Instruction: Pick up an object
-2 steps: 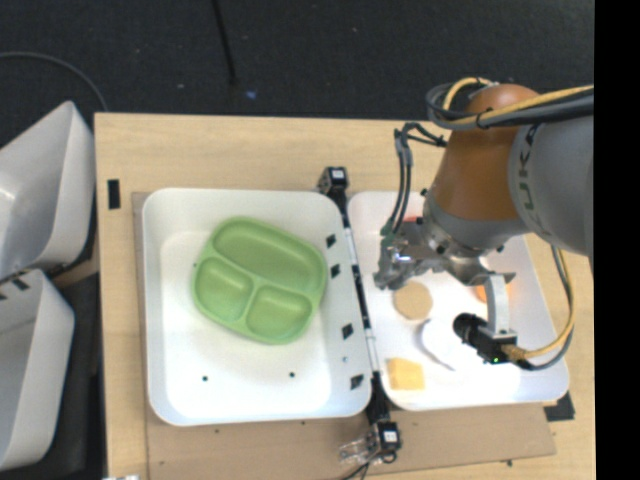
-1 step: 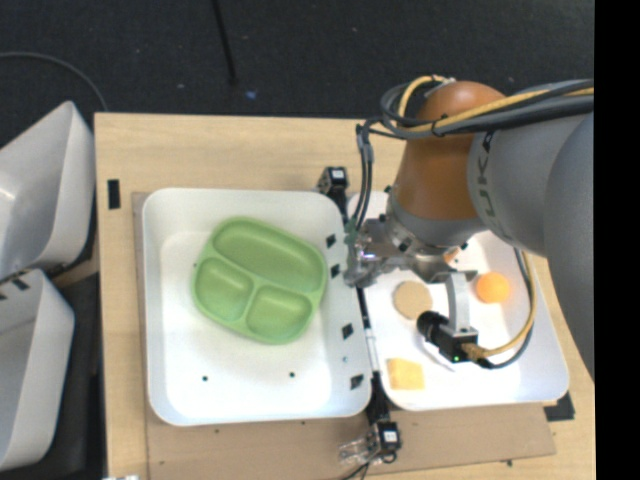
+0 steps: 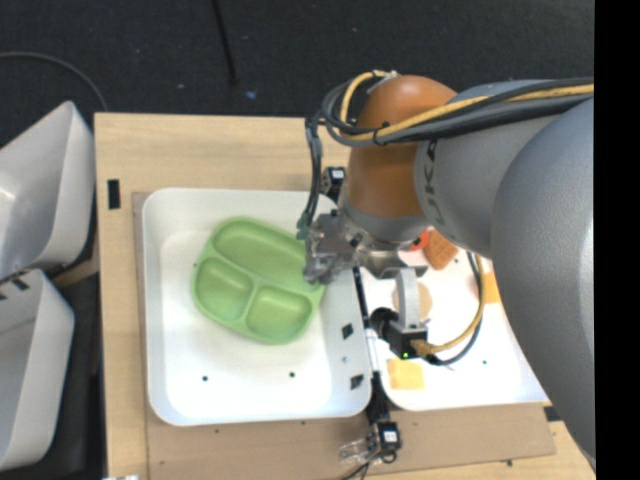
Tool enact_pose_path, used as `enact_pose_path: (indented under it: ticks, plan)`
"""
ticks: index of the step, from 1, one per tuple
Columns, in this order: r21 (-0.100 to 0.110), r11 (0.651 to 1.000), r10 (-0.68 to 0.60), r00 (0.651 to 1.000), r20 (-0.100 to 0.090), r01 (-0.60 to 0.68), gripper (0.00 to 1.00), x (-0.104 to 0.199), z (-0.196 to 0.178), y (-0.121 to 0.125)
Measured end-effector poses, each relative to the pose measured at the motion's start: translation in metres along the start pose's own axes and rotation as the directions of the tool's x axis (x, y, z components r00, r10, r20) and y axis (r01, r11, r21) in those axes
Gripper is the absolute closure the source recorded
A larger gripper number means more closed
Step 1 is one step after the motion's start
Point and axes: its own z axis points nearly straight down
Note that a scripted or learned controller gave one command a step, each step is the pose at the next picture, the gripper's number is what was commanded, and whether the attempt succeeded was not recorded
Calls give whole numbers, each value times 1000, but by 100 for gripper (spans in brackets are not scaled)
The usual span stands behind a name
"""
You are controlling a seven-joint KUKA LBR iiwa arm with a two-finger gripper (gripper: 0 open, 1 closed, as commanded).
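Camera view, starting at the near edge: the wooden bench (image 3: 120,318) carries two shallow white bins side by side. The left bin (image 3: 250,383) has bare floor along its near side, and the right bin (image 3: 475,388) holds a small yellow block (image 3: 405,374) close to its near wall. Further in, a green divided plate (image 3: 250,283) lies flat in the middle of the left bin, open side up, with its three compartments showing. The gripper (image 3: 318,253) sits at the plate's right rim, close to the wall between the bins. The wrist hides it, so I cannot tell whether the claw is apart or together, or whether it touches the rim. Behind it, in the right bin, an orange thing (image 3: 440,250) peeks out beside the arm, too hidden to name. The plate looks like the likeliest pick. I judge it to be light, stiff moulded plastic, smooth and probably slippery, not fragile. It is too wide to span, so the raised rim or a ridge between compartments is the place to pinch. Taken at one edge it would likely hang tilted and could slide free. No brand, label or writing can be read anywhere, and the few small dark marks on the bins are too small to make out.
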Motion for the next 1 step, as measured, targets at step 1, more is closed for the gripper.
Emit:
enact_pose_path:
  ticks: [1]
  plan:
    - [1,1000,6,1000,2,-6,0,-4,0,0]
